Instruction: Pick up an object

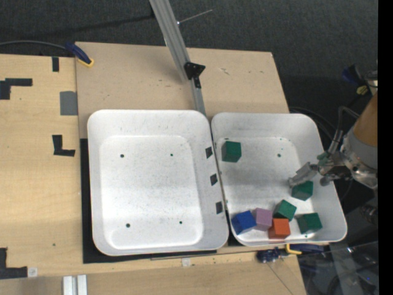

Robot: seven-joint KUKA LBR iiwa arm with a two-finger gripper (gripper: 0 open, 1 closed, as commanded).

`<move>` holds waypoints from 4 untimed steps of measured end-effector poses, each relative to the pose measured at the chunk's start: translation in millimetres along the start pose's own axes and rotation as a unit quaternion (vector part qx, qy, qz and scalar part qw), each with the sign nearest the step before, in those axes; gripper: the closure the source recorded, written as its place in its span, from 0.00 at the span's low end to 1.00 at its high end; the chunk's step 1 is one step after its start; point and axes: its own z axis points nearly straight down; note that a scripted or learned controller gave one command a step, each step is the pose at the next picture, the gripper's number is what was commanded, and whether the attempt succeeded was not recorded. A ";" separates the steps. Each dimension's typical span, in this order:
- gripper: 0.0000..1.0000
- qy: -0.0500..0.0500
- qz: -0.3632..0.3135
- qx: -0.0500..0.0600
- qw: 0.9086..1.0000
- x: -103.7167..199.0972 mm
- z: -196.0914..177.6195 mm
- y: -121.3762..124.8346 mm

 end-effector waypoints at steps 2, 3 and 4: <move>0.00 0.001 0.000 0.002 1.000 5.4 45.0 2.3; 0.00 -0.002 0.001 -0.002 1.000 12.2 88.5 5.7; 0.00 -0.004 0.000 -0.010 1.000 10.5 91.1 11.0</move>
